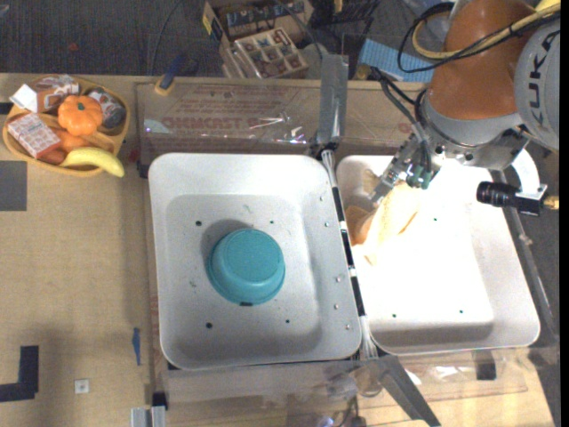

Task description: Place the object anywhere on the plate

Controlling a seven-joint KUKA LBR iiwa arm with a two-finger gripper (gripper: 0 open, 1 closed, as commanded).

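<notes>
A round teal plate (247,265) lies in the middle of the left white bin (178,194). In the right white bin (498,327), close to its left wall, lies a pale yellow and orange-brown object (378,225), washed out by bright light. My gripper (400,178) hangs just above the upper end of that object, at the back left of the right bin. The grey arm with its orange band (484,16) reaches in from the upper right. The glare hides whether the gripper touches the object.
A metal divider (347,238) runs between the two bins. A basket of toy fruit (64,127) stands at the bench's far left. Boxes and cables (267,25) lie behind the bins. A black fitting (502,194) juts over the right bin's right side.
</notes>
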